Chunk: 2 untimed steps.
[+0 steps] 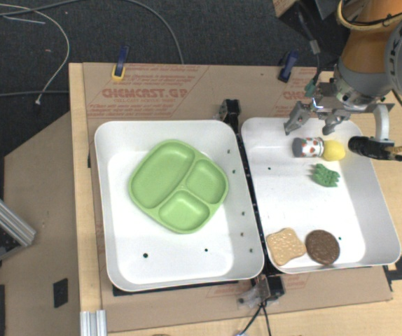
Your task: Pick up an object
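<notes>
My gripper (314, 122) hangs over the back of the right bin (369, 208), its two fingers spread apart with nothing between them. Just below the fingertips lies a small can (307, 146) on its side, with a yellow lemon (334, 150) touching its right end. A green leafy piece (325, 175) lies a little nearer the front. At the bin's front edge sit a tan cracker (285, 246) and a round brown cookie (323, 247) side by side.
The left bin (117, 187) holds a green three-compartment plate (179, 185). A black clamp (230, 110) sits at the back between the bins. Blue clips (122, 56) (288, 65) stand on the cardboard's back edge. Cables cross the dark floor behind.
</notes>
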Each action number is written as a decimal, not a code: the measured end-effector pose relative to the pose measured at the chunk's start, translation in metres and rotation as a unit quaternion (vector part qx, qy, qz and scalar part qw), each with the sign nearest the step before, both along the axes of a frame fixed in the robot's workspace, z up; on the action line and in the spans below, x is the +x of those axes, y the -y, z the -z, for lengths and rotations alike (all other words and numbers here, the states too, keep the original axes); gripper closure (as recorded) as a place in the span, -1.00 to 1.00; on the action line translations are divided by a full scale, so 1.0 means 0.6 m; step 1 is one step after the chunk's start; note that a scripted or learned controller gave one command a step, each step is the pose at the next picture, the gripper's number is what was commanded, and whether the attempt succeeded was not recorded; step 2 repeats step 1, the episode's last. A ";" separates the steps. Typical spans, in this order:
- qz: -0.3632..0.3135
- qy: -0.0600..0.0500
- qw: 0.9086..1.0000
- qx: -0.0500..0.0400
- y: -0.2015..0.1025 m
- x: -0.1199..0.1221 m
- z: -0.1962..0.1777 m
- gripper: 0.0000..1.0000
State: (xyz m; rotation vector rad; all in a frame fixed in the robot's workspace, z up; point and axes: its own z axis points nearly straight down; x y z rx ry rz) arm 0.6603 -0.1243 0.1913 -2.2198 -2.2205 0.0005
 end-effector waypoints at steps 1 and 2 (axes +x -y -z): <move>0.000 0.000 1.000 0.000 0.000 0.000 -0.001 -1.00; 0.000 0.000 1.000 0.000 0.000 0.000 -0.001 -1.00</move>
